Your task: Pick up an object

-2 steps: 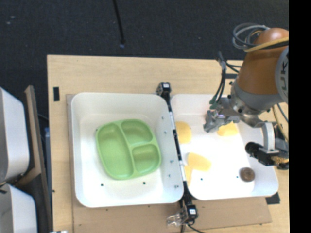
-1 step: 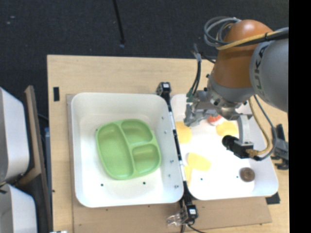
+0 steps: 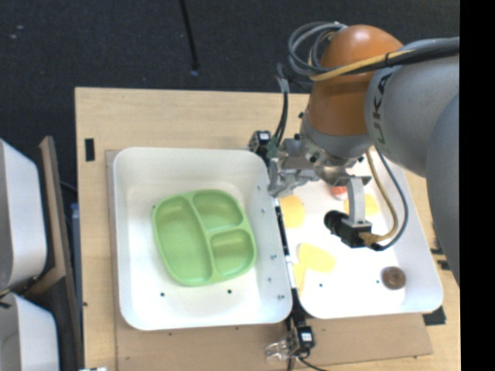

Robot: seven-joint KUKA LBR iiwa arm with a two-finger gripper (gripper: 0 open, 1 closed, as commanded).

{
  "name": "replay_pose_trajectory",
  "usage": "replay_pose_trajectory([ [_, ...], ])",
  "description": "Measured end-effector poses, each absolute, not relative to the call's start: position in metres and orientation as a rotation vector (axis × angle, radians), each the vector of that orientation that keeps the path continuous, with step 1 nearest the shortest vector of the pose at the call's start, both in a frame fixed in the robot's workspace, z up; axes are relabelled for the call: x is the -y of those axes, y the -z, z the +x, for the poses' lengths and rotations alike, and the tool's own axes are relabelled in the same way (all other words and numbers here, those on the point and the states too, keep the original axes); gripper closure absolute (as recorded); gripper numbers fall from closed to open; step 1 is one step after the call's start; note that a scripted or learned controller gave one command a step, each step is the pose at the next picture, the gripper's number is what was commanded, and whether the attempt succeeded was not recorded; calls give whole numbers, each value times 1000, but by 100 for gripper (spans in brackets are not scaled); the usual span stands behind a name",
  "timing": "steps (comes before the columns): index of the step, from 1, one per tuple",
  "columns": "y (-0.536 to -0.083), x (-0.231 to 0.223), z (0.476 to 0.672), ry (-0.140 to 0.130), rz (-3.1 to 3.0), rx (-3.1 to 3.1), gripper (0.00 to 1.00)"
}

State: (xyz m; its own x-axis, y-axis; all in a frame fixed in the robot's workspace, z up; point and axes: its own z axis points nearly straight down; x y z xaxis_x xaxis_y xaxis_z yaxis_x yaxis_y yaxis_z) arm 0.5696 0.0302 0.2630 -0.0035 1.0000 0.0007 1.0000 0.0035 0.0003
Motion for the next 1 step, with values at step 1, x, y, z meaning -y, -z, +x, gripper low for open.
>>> replay_pose_trajectory([
  [1, -258, -74, 580, 0, -2218, 2224, 100],
])
